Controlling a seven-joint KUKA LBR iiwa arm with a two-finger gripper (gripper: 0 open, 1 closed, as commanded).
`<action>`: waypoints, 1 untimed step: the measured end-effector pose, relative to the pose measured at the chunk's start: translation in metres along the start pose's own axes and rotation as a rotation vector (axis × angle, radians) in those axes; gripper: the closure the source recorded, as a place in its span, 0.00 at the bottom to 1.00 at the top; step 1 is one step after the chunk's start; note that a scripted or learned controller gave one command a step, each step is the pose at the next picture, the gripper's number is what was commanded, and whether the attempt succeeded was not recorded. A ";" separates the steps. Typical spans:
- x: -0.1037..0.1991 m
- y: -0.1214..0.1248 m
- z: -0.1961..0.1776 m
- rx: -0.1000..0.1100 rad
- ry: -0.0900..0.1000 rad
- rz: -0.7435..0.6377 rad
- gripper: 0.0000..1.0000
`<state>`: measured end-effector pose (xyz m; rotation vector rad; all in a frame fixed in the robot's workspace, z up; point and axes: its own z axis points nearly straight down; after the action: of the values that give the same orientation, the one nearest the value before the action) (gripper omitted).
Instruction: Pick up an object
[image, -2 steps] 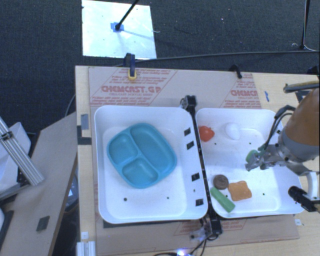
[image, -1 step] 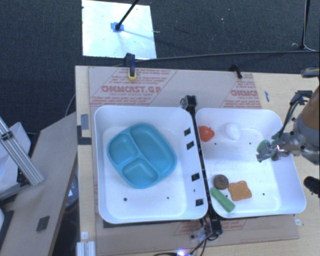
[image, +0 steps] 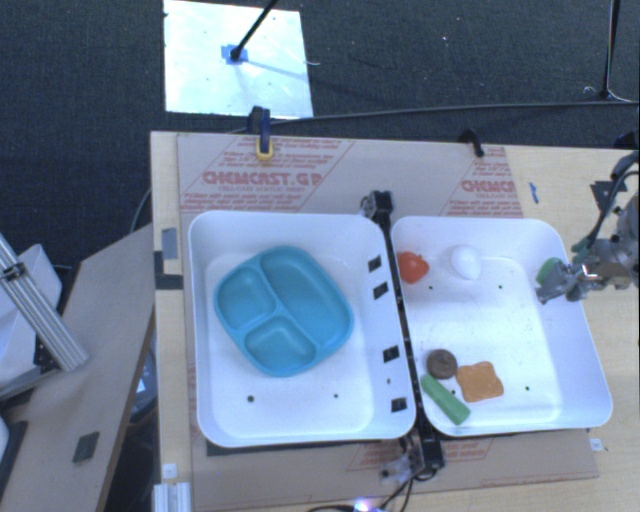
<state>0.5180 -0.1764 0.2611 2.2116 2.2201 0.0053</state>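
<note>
Grey two-finger gripper (image: 556, 282) hovers at the right white bin's (image: 580, 360) rim; jaw state cannot be told. Descending here risks striking the wall, well apart from the white egg-shaped object (image: 464, 262).

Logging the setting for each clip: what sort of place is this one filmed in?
Probably a robotics lab test bench, not a home. Two white bins sit on a clamped acrylic sheet still in its protective film, toy food such as a red piece lies in one, and cables run across dark carpet.
</note>
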 end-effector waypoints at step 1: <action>0.049 0.005 -0.004 0.005 0.004 -0.006 1.00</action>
<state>0.5229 -0.1277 0.2653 2.2100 2.2308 0.0049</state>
